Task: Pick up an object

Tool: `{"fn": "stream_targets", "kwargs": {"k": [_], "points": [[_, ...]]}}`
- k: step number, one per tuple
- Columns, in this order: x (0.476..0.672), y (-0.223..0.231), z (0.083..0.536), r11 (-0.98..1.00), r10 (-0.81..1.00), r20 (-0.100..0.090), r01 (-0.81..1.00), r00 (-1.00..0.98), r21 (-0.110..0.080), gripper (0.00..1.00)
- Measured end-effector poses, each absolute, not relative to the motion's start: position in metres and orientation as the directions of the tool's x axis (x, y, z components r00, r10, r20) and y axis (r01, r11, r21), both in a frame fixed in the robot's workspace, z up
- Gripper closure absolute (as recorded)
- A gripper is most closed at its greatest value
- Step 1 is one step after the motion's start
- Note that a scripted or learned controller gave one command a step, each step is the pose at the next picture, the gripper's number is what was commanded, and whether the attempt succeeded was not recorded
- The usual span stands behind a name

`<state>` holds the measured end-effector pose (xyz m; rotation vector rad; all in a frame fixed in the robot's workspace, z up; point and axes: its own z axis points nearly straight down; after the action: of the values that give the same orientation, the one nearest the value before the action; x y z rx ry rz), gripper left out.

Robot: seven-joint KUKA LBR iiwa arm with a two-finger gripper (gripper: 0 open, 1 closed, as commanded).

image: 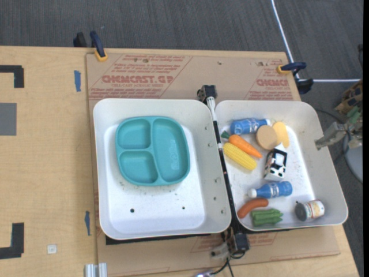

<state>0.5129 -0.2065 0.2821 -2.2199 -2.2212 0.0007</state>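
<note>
The right bin (pixel 323 172) holds several small objects. A blue bottle (pixel 249 125) lies at its back, beside a tan round disc (pixel 266 137) and a yellow piece (pixel 282 133). An orange carrot (pixel 245 146) rests against a yellow corn cob (pixel 238 156). A black and white toy cow (pixel 277 164) stands near the middle. Toward the front lie a second blue bottle (pixel 274 189), a red sausage shape (pixel 252 207), a green vegetable (pixel 266 216) and a small jar with a dark lid (pixel 308 210).
The left bin (pixel 115 212) holds a teal divided plate (pixel 153 150). Both bins sit on a cardboard sheet (pixel 138 77) held by clamps. A grey part with cables (pixel 337 133) juts in at the right bin's outer rim. A white cable (pixel 279 19) crosses the floor behind.
</note>
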Motion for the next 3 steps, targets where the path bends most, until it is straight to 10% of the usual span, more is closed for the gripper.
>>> {"fn": "stream_targets", "kwargs": {"k": [1, 2, 3], "points": [[0.555, -0.182, 0.116, 0.105, 0.994, -0.001, 0.994, -0.105, 0.009, 0.00], [0.556, -0.174, 0.108, 0.189, 0.982, -0.010, 0.982, -0.188, 0.019, 0.00], [0.559, -0.172, 0.121, 0.190, 0.982, -0.010, 0.981, -0.190, 0.026, 1.00]]}}
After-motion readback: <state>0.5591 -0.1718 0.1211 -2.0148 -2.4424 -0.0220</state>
